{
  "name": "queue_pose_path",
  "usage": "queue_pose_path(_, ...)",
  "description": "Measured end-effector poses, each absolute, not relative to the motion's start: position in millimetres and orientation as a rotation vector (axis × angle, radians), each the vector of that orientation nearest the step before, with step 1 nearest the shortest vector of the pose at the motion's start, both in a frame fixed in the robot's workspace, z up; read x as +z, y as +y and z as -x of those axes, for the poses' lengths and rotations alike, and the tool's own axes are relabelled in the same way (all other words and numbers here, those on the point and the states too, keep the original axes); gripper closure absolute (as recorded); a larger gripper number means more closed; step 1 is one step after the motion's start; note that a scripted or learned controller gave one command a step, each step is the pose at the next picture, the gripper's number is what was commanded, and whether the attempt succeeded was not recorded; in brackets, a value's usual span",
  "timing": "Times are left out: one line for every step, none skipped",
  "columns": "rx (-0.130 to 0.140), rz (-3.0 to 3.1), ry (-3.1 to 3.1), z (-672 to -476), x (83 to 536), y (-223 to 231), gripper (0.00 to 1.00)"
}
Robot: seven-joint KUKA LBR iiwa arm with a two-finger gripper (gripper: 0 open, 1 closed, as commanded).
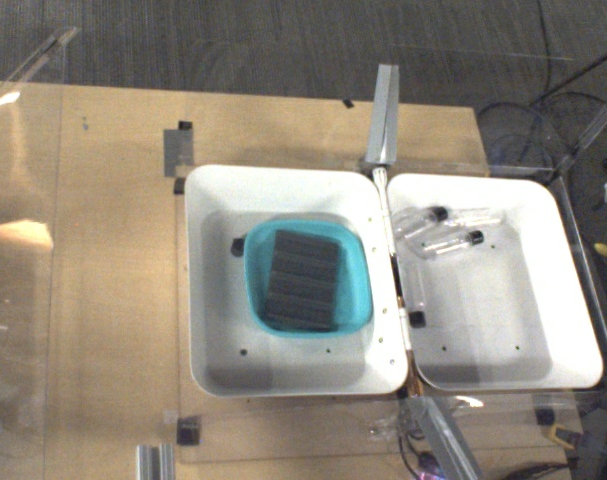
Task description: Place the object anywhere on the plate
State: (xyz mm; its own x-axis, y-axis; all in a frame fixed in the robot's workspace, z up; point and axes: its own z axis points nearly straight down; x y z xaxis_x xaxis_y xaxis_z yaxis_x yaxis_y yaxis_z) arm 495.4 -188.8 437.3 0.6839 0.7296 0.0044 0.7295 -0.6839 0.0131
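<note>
A dark ribbed rectangular block (303,283) lies on the square turquoise plate (358,298), centre frame. Nudging it risks sliding it off. I cannot tell the pincer's state.

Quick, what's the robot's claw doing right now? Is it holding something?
Gripper: not in the picture, so its state cannot be told.

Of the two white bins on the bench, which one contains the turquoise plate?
The left bin. It contains the turquoise plate with a dark ribbed block on it, while the right bin contains only clear tubes with black caps.
</note>
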Motion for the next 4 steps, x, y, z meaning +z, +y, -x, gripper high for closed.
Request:
queue_pose_path(0.015,-2.940,1.077,-489.2,437.2,-200.6,0.00)
queue_pose_path(0.015,-3.001,0.902,-488.8,436.9,-202.1,0.00)
queue_pose_path(0.014,-3.038,0.772,-488.5,436.4,-205.4,0.00)
queue_pose_path(0.015,-3.081,0.574,-488.5,436.3,-205.7,0.00)
